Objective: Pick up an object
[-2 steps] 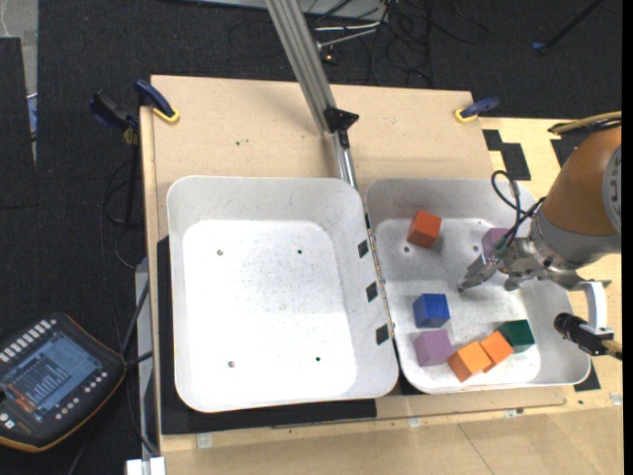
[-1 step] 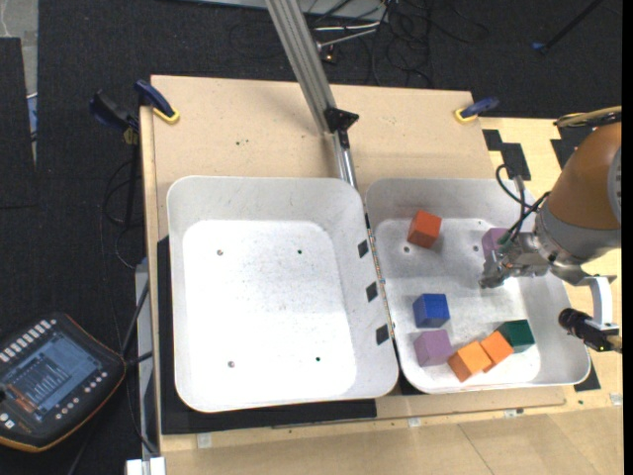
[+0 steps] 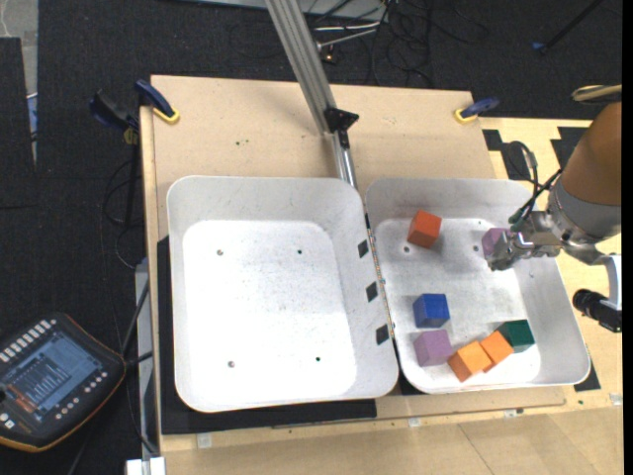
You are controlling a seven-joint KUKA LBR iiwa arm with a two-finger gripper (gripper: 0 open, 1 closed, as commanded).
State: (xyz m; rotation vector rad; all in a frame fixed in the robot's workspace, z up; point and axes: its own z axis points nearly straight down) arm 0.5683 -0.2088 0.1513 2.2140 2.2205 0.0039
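Purple block [image 3: 492, 237] sits by right bin's [image 3: 554, 305] far right wall, touching my fingers [image 3: 501, 252], can't tell if they're clenched or released, other blocks lie nearer the front

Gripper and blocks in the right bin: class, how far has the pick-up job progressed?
Done: the gripper has reached into the right bin, beside a purple block. In hand: a grasp cannot be confirmed. Left: lifting a block; the orange block and blue block lie on the bin floor.
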